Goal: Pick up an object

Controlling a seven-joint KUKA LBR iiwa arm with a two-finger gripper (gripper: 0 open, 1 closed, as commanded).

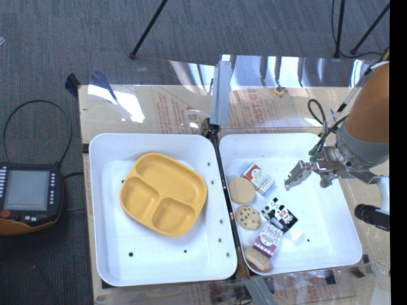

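My tool [297,175] hangs over the right bin [331,246]; I can't tell its opening. Nothing picked; cookie [248,218] waits.

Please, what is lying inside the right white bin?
Inside the right bin lie a small carton, a plain round cookie, a chocolate-chip cookie, a black-and-white packet, a pink packet and a wafer. Anything beneath them is covered.

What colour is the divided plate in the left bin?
Yellow; the divided plate shows plainly in the camera view.
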